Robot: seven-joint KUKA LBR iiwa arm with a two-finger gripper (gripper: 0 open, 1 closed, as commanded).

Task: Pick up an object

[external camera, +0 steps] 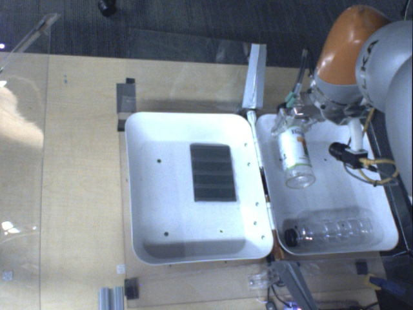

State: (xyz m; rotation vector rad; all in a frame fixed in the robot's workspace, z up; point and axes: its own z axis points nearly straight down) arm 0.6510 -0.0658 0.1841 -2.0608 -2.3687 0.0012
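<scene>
On the left of the wooden counter (71,192), the left bin (148,237) holds a dark ribbed rectangular pad (212,172), lying flat near the bin's middle with its long side running away from the camera.

Just beside it, across the shared rims, the right bin (387,234) carries two items. A small clear bottle with a white label (295,157) lies on its side in the upper left part of that bin, one end pointing up toward the arm and the other end down toward the near side. A larger clear plastic bottle with a dark cap (329,231) lies lengthwise along the near wall, cap toward the left, well apart from the end effector.

The end effector (292,116) sits over the upper left corner of the right bin, directly at the top end of the small labelled bottle, touching or almost touching it; which of the two cannot be told. How far its fingers are parted, and whether they grip anything, cannot be told. Above it to the right is the arm's orange band (345,44).
</scene>
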